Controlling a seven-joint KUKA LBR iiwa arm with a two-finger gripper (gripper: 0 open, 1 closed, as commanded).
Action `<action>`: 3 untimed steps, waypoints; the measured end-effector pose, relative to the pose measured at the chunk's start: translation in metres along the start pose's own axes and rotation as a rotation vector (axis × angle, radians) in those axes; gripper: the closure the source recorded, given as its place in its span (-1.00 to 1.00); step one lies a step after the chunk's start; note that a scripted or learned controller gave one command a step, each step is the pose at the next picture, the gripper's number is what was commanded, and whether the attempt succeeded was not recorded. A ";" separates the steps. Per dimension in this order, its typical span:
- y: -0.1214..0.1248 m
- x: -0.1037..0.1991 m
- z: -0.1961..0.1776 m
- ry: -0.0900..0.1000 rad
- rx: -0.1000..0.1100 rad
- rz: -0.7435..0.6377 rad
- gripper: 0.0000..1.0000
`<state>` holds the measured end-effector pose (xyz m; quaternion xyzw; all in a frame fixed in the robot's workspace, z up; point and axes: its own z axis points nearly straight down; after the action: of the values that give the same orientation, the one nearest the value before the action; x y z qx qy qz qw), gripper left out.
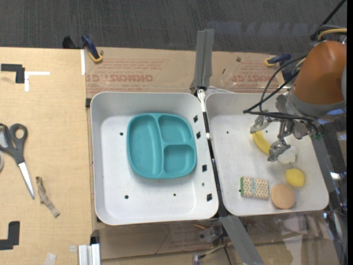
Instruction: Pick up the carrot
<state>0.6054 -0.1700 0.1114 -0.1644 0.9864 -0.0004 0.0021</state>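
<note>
While the grey two-finger gripper (267, 140) is hanging over the upper part of the right-hand shallow white plastic bin (231, 197), we are seeing its metal fingers spread, straddling a smooth yellow elongated piece (260, 142), probably lining up a grasp. We are not managing to tell whether that piece is the carrot.

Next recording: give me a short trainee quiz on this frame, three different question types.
1. In which bin does the teal plate lie? A) the view's left bin B) the view's right bin
2. True or false: the gripper is above the teal plate.
3. Fill in: the teal plate has ____ compartments.

Key: 1 A. 2 false; it is above the view's right bin. 3 three.
</note>
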 end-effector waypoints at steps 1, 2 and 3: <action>-0.029 0.056 -0.003 -0.002 0.001 0.111 -1.00; -0.028 0.053 -0.014 -0.008 0.004 0.107 1.00; 0.030 0.039 -0.031 -0.001 0.000 -0.076 1.00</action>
<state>0.5583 -0.1546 0.1419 -0.2018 0.9794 -0.0004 0.0028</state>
